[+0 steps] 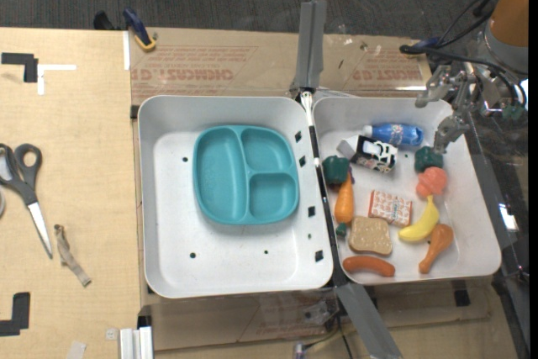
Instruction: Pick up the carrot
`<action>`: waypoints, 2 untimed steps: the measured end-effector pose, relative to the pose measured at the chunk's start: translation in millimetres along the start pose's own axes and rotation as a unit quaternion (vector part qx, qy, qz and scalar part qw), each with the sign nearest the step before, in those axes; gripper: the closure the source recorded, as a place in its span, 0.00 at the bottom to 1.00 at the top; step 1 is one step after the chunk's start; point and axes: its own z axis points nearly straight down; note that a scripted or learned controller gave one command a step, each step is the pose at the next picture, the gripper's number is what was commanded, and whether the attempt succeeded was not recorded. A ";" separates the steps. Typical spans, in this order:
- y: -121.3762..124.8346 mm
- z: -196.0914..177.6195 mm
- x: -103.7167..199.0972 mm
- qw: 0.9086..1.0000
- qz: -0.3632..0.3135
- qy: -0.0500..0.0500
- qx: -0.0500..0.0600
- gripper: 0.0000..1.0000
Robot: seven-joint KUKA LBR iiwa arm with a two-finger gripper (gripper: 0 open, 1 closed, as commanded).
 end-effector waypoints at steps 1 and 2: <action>47.2 86.7 3.1 0.999 0.039 0.000 0.000 0.00; 118.8 48.5 21.1 0.999 0.046 0.001 0.000 0.00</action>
